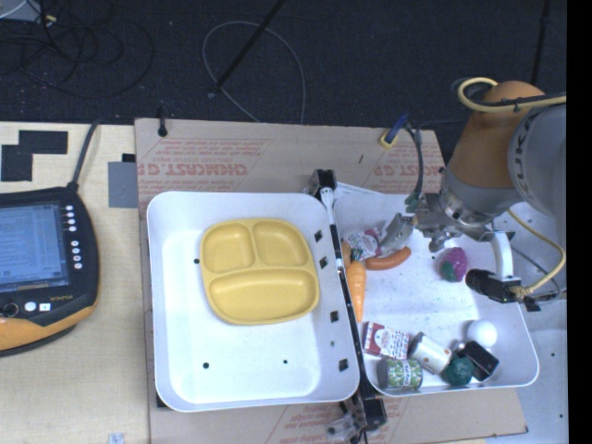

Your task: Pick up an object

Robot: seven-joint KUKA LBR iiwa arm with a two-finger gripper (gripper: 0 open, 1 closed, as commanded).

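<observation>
Reaching into the right-hand white bin (529,363), grey arm's pincer (400,230) sits low near the bin's upper left corner, just above a curved orange-red sausage-shaped toy (388,259). Cannot tell if pincer is clamped on anything. Step judged: approach, grasp not confirmed. Next move likely needs settling over the toy, then a lift.

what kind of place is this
Likely a robotics lab test bench: a grey arm reaching over two white bins, a control pendant beside them, and loose cables behind.
</observation>
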